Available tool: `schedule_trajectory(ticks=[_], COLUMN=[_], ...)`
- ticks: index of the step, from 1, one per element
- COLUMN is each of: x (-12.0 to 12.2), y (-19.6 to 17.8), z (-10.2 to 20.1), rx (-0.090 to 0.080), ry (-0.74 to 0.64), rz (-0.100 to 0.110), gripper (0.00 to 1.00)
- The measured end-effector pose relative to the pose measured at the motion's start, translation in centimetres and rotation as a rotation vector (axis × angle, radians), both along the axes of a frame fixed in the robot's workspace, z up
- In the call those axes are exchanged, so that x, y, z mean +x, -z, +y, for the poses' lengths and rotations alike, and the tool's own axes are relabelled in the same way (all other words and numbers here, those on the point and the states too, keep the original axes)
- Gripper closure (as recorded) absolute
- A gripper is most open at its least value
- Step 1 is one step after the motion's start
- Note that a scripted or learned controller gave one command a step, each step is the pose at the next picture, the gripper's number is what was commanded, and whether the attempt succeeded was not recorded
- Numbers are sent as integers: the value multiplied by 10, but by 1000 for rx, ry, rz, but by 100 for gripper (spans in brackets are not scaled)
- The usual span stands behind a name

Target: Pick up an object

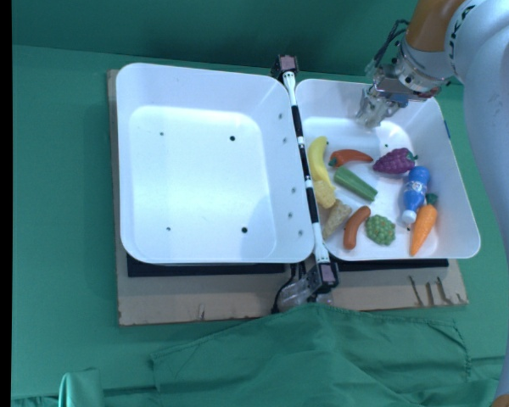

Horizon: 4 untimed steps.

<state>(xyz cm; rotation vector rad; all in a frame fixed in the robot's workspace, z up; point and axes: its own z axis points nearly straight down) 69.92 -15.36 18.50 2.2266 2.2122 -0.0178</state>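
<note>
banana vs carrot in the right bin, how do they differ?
The banana is yellow and curved; the carrot is orange, straight, with a green top. The banana lies along the bin's left wall by the divider; the carrot lies near the right wall. Both lie flat, untouched.

A: What sits on the table [68, 227]?
B: Two bins, side by side. The left bin [204, 164] and the right bin [458, 227] touch in the middle.
A: Where are the toys?
B: All in the right bin. The banana [321, 170] lies by its left wall. The grapes [394, 161] are right of it, and the bottle [414, 193] is just near of the grapes. The carrot [422, 227] lies nearest, on the right.
A: And the arm?
B: The gripper [375, 113] hangs over the far part of that bin.
</note>
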Motion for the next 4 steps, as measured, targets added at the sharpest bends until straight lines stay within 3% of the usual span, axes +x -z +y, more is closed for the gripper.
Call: schedule_trajectory(ticks=[1, 2, 3, 4], x=[-13, -12, -12, 1], y=[-46, -58, -57, 2], z=[19, 18, 18, 55], rx=[8, 6, 6, 4], ry=[-4, -2, -2, -7], rz=[-14, -20, -19, -1], gripper=[100, 100, 0, 0])
